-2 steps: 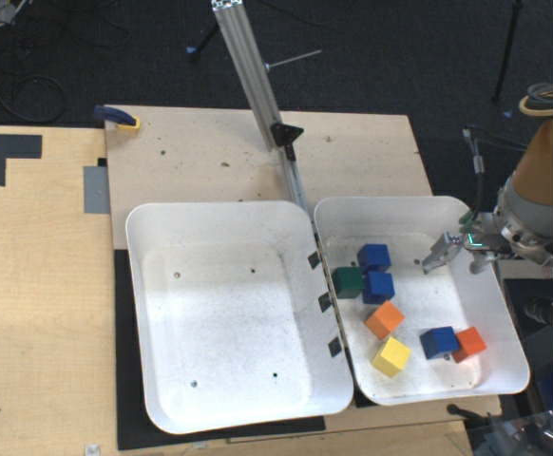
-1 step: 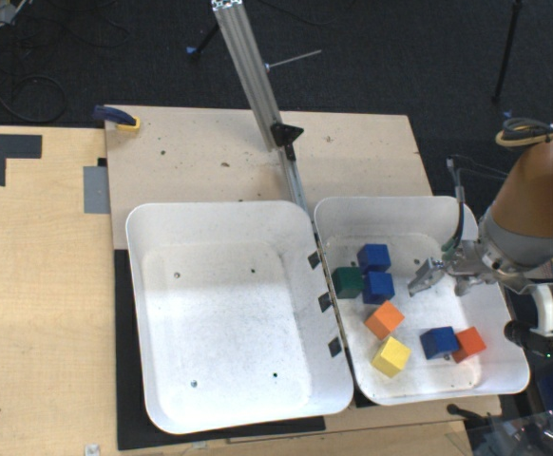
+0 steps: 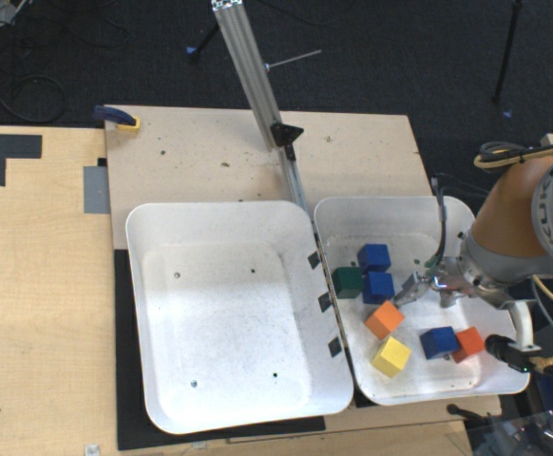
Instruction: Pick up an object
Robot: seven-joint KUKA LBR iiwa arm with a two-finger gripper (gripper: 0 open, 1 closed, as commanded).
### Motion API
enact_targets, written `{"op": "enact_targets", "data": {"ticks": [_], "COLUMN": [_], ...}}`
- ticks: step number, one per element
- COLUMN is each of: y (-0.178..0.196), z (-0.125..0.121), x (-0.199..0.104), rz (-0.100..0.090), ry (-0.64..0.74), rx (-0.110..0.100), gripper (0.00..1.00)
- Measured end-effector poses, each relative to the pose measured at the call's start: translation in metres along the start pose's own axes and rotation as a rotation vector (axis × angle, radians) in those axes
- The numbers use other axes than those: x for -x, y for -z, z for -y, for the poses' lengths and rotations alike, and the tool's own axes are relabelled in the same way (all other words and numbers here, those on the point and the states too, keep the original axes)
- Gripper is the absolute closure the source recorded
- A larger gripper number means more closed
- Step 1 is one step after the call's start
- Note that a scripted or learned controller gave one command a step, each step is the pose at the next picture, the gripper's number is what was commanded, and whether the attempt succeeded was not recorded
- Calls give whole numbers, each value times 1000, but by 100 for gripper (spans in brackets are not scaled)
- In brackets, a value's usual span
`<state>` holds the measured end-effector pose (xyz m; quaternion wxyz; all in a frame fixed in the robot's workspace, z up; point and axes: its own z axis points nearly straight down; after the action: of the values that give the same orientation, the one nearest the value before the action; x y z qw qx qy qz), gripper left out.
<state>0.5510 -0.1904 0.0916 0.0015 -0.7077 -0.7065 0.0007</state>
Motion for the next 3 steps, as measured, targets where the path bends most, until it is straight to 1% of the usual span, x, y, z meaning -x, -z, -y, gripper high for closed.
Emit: {"op": "enact_targets", "data": {"ticks": [1, 2, 3], "y": [11, 57, 104], "z": [1, -6, -4], "x": [2, -3, -11], "rz": [0, 1, 1], "ry": [-6, 3, 4], "rx": [-1, 5, 5], "gripper": [100, 100, 100]}}
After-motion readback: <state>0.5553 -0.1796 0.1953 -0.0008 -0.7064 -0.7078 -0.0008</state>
